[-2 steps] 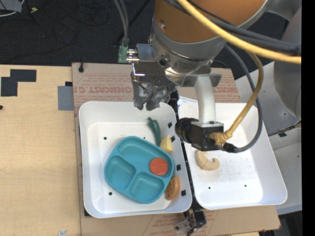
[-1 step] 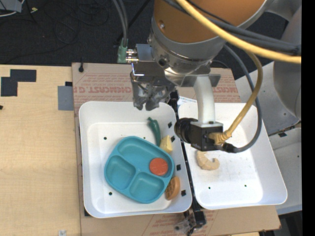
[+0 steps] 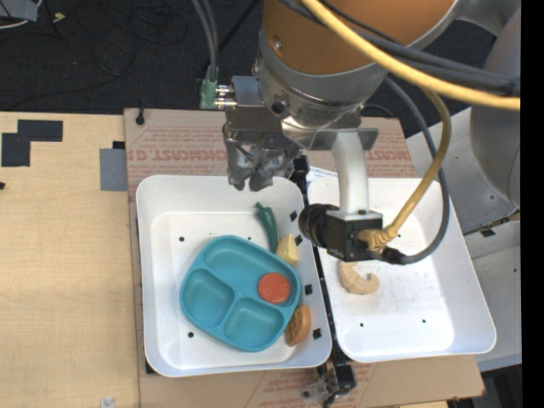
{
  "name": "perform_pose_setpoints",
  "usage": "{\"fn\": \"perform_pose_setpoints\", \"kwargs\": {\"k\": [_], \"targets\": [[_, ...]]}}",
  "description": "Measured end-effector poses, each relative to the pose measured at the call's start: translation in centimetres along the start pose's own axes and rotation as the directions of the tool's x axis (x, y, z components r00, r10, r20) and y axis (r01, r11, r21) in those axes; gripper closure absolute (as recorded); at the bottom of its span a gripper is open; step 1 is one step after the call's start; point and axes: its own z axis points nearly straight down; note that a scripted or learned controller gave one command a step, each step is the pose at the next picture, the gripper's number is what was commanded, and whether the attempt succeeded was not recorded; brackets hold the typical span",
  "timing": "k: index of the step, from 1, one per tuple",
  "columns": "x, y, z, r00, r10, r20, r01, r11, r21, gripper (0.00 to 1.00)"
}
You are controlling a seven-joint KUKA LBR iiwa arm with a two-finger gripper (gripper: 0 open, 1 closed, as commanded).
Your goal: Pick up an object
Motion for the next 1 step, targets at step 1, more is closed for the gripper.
{"fn": "perform_pose_setpoints", "kwargs": {"k": [1], "targets": [[-0.01, 0.0, 0.01, 1.0, -0.004, 0.0, 0.004, 1.0, 0.001, 1.0]]}}
